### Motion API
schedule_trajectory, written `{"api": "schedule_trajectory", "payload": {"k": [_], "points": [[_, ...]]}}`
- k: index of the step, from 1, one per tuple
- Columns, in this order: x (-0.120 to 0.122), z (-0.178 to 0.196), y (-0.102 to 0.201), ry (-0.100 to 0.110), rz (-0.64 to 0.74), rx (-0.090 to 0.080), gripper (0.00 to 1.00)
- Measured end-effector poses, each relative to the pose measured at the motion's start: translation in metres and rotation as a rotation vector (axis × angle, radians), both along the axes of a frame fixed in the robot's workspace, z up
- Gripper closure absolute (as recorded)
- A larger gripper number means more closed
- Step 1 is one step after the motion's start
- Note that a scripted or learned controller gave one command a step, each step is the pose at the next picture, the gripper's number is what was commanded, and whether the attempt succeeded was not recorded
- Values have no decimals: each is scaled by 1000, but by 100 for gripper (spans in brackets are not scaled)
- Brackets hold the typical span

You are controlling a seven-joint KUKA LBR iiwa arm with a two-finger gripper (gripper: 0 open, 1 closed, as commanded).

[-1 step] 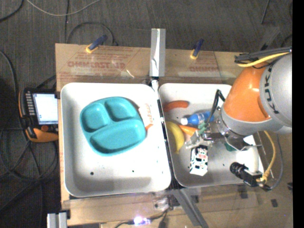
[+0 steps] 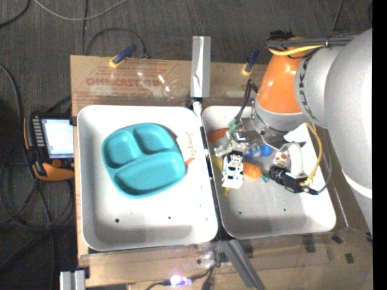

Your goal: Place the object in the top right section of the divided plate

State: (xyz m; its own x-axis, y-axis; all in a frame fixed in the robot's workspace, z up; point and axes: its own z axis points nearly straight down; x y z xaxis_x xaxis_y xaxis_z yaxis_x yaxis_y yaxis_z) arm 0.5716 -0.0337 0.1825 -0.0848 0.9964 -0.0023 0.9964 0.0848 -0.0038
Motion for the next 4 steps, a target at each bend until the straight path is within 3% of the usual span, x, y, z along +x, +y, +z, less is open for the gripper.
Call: {"api": "schedule_trajectory", "payload": {"k": [1,2,3,4], "points": [[95,0,97,-2,88,-2,100],[97,1,103,-1,539,0,100],[97,1,77,-1,461,2,100],[96,31,125,-3,496,0,100]]}}
